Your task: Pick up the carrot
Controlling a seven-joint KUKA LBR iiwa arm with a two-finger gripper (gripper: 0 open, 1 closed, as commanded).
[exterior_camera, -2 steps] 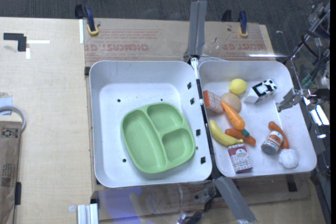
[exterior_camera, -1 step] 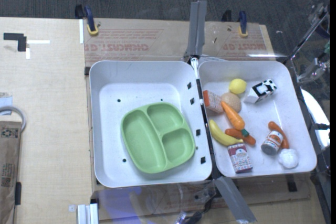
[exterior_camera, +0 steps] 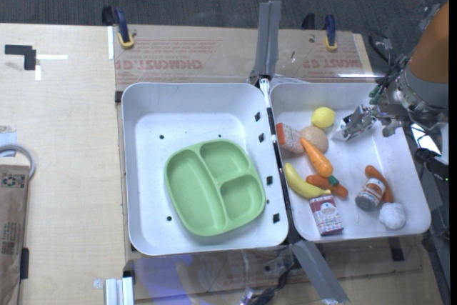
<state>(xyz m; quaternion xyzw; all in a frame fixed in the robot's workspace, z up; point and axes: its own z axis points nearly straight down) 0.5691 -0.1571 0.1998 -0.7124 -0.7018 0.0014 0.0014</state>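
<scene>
Hand [exterior_camera: 355, 123] hangs low over the right bin [exterior_camera: 410, 221], near its far right corner; whether it is open or closed cannot be told, and nothing shows in its grasp. Left of the hand and nearer the camera lies the carrot [exterior_camera: 316, 157], slanted, touching a beige ball [exterior_camera: 315, 137], with a lemon [exterior_camera: 323, 117] just beside the hand.

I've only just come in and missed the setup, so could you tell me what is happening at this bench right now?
The arm's pincer hangs over the upper part of the right bin, beside the lemon. The carrot it is meant to pick up lies untouched in that bin, among a banana, a small red box and a can. The left bin holds a green divided plate.
</scene>
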